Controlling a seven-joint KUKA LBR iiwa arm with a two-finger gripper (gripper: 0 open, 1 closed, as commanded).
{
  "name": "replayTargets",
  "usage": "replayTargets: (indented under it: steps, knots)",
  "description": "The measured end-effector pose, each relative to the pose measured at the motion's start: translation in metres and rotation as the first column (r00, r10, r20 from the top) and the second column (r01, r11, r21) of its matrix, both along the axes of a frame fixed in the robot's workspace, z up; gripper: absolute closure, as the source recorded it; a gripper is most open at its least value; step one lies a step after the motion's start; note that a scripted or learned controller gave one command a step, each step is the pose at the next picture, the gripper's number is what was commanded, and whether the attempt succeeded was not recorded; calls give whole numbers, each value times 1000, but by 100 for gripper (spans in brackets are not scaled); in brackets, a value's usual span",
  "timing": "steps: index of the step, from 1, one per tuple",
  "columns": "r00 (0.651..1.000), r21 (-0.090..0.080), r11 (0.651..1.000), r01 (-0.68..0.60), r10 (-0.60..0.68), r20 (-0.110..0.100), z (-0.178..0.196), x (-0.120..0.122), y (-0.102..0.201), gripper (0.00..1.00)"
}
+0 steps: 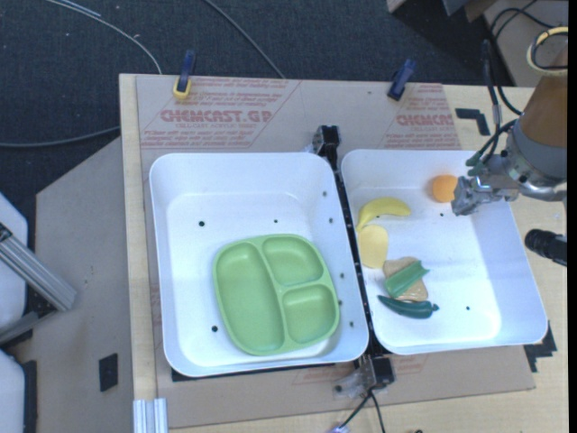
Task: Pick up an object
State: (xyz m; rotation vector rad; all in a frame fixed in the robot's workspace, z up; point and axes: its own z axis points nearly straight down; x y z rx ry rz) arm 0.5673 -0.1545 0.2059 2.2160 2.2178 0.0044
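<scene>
In the right bin (505, 323) lie several small toy foods: an orange ball (443, 188) near the back, a yellow banana (384, 209), a pale yellow piece (374, 246), a green piece on a tan slice (405, 279), and a dark green pepper (410, 308). My gripper (466, 198) hangs over the back right of this bin, just right of the orange ball and close to it. Nothing shows between its fingers.
The left bin (180, 242) holds a green divided plate (275, 291). A black clamp (326, 139) sits between the bins at the back. Blue clips (401, 78) pin the cardboard sheet. The right half of the right bin floor is bare.
</scene>
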Motion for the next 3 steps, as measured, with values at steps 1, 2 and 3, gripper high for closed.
replayTargets:
  steps: [1,2,3]
  knots:
    - [1000,5,1000,-4,4,-10,-1,-11,55,100]
    - [1000,4,1000,-6,6,-3,8,-1,109,100]
    - [1000,4,1000,-5,5,-3,20,2,159,100]
